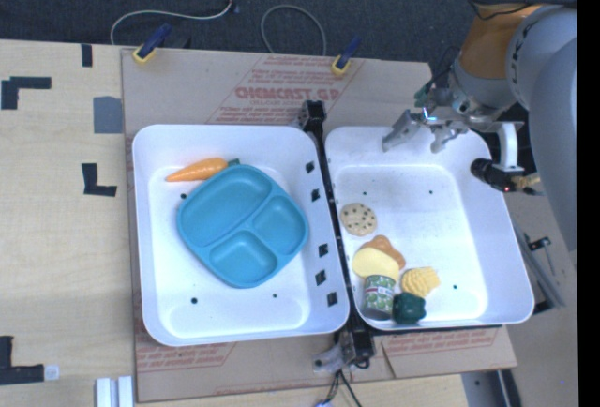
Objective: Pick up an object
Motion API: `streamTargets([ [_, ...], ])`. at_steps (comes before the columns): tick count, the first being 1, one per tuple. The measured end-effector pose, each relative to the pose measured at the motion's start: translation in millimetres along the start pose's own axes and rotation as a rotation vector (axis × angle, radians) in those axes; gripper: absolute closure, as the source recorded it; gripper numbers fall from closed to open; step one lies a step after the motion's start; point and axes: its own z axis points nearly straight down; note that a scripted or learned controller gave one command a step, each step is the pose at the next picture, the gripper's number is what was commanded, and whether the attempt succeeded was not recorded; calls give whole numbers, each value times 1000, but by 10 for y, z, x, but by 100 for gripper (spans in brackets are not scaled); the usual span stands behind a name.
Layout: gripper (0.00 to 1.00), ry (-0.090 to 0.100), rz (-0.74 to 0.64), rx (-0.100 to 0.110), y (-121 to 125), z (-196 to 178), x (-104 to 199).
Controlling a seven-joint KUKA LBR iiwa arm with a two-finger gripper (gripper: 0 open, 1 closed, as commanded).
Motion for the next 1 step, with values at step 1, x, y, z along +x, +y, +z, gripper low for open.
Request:
streamTargets([
  [1,0,7,-5,12,-1065,-389,969],
])
